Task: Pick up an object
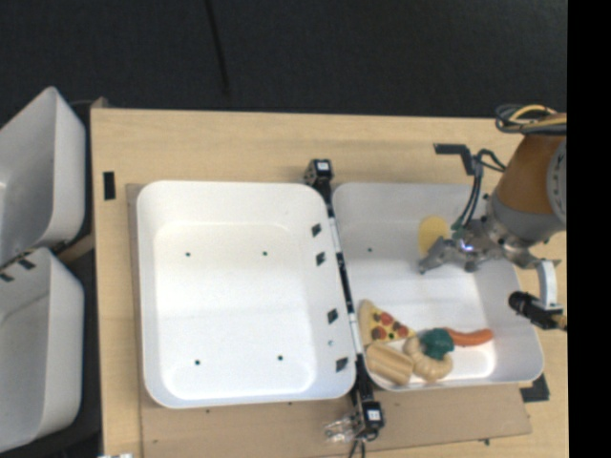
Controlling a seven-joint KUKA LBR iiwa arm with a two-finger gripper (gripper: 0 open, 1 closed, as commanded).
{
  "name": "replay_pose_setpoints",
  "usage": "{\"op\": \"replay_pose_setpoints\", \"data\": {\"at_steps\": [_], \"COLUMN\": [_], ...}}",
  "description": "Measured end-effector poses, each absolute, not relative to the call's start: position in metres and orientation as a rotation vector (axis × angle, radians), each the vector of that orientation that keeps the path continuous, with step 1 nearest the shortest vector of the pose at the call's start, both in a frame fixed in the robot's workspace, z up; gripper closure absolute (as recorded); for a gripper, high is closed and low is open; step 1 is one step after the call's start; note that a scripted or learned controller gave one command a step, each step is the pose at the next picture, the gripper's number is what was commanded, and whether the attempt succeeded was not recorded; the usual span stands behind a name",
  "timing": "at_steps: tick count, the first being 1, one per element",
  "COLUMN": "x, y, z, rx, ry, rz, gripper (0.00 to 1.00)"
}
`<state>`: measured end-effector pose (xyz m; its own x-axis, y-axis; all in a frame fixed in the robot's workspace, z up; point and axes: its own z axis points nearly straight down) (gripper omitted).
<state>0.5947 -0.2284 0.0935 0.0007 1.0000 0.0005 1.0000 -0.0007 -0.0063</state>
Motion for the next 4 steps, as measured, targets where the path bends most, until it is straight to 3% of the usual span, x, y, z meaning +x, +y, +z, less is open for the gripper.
{"op": "replay_pose_setpoints", "data": {"at_steps": [1,2,3,4], "x": [0.626,0.623,0.616,0.558], "y": [-0.138,-0.217,-0.156,-0.209], "z": [0.226,0.245,0.093,0.262], "rx": [-2.218,-2.227,-2.211,-2.235], "ry": [-2.241,-2.224,-2.222,-2.224], "rz": [-0.016,-0.001,0.005,-0.004], "gripper": [0.00,0.00,0.00,0.00]}}
